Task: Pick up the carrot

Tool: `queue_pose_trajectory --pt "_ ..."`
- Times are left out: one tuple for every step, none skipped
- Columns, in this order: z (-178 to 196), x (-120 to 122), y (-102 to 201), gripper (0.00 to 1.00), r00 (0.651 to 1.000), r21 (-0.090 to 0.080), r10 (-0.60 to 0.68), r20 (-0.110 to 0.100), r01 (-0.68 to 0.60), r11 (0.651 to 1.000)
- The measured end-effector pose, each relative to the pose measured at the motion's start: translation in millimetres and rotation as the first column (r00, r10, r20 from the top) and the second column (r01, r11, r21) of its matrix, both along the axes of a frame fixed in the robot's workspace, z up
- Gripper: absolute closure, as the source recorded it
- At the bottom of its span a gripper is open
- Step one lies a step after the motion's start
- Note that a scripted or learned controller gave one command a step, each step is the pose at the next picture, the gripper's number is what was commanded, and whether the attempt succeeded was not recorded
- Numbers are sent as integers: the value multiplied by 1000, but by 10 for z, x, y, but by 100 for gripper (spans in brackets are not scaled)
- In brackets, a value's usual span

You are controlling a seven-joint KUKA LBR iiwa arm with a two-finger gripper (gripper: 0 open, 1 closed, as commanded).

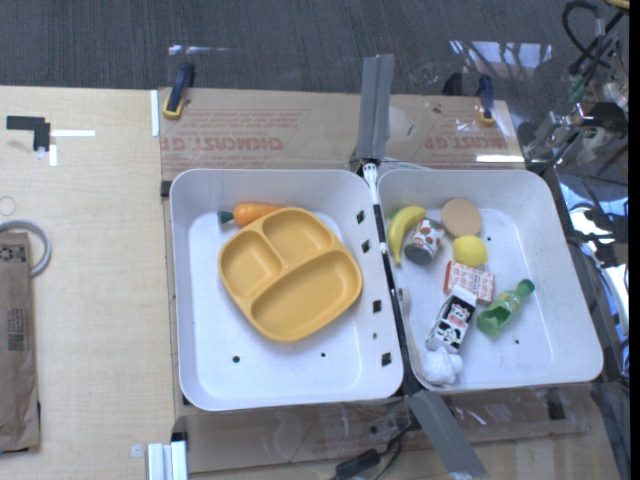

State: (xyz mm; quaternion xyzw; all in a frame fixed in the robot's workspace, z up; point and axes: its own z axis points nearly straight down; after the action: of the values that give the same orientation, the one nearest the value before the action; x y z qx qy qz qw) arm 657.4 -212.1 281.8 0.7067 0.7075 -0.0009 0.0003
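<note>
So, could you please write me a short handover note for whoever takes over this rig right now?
Claw: I cannot report its state from the camera view.
Carrot: lies in the left bin, at the far edge of the yellow divided plate, touching or just beside its rim.
Right bin: holds a banana, a green bottle, a lemon and other small items.
Done: nothing yet; the carrot is not lifted.
Left: reach in, grasp the carrot, raise it.
</note>
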Motion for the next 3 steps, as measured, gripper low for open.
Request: queue_pose_trajectory --pt "-715 -388 703 0 999 1 -42 -2 42 999" --pt "-1902 -918 751 0 995 1 -97 0 97 995" --pt "-1869 -262 362 0 1000 0 31 1 -31 1000"
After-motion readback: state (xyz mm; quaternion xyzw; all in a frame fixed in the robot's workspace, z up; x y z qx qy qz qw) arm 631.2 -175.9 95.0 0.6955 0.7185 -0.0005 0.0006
